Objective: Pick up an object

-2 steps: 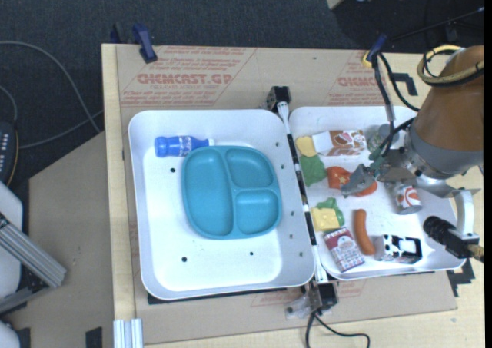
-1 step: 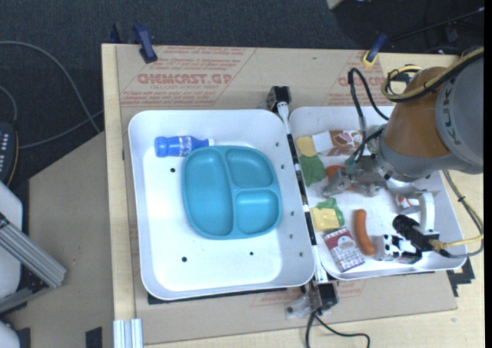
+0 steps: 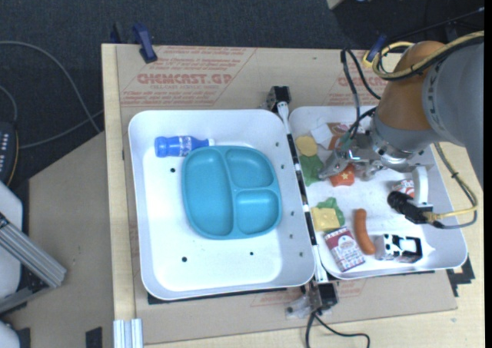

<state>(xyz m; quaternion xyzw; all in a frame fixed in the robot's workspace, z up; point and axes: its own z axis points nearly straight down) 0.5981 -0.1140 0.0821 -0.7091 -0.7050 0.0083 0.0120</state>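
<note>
Nearest the front edge of the right-hand bin (image 3: 453, 250), a red packet (image 3: 344, 248) is lying beside a sausage (image 3: 364, 231) whose long axis is running roughly front to back, with a black-and-white piece (image 3: 401, 246) just to its right. A little further in, a yellow and green food piece (image 3: 326, 214) is resting by the divider. Beyond that, the gripper (image 3: 344, 164) is hanging low over the middle of the bin, and a small red-orange object (image 3: 343, 178) is sitting just beneath and in front of it; I judge that to be the likeliest target, lying a touch toward the front from the tips. How the tips are set I cannot tell from here. Further back, a yellow piece (image 3: 307, 145) and green piece (image 3: 310, 165) are lying near the far-left corner. Off to the left, the other bin (image 3: 146, 208) is carrying a blue divided plate (image 3: 231, 190) and a small blue bottle (image 3: 181, 144) behind it.
</note>
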